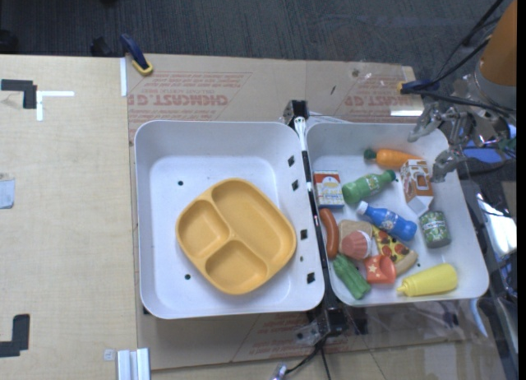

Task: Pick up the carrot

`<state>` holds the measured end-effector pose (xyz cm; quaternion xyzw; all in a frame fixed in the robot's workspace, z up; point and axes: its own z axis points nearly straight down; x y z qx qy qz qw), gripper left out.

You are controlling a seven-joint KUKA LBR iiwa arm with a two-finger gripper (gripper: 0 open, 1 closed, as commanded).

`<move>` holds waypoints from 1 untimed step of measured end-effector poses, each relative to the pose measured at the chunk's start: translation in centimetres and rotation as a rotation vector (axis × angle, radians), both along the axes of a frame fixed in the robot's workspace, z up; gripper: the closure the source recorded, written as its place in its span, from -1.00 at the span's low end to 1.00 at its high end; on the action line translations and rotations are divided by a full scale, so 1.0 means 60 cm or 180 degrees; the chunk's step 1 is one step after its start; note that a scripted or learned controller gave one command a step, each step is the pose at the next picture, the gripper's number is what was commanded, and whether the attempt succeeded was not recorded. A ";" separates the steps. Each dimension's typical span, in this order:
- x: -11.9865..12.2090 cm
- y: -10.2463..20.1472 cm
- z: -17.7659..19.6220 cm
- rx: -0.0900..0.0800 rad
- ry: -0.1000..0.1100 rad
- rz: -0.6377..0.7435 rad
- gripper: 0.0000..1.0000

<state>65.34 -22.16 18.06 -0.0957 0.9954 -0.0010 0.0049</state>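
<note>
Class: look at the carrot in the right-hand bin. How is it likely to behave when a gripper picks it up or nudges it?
The carrot looks like smooth moulded plastic, so probably stiff and light. Its rounded, tapered shape lying on its side suggests it may roll or slip from the gripper. The green bottle lies close by and could get bumped.

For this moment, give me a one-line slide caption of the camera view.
Gripper hovers just right of the carrot among toy foods in the right bin; yellow tray in left bin.
</note>
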 end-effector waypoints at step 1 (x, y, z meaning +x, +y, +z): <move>-0.043 -0.001 0.084 0.0007 0.0006 -0.0689 -1.00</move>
